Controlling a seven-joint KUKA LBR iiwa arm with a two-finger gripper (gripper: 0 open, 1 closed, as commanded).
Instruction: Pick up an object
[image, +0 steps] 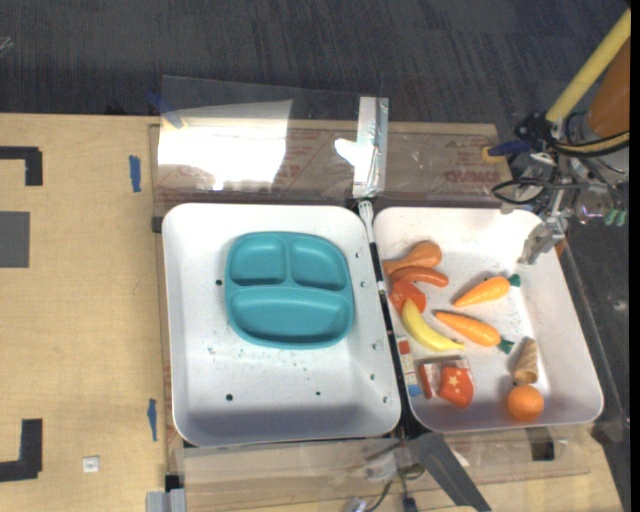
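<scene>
The gripper (541, 240) hung at the two o'clock corner of the right bin (585, 385), whether wide or narrow I could not tell, likely poised over the toy food, the nearest carrot (484, 291) lying just toward eight o'clock.

Two shallow white bins (190, 300) (570, 330) are counted. One teal divided plate (290, 288) is recorded. Two orange carrots (483, 291) (468, 327), one yellow banana (428, 330) and one round orange fruit (524, 402) are noted.
</scene>
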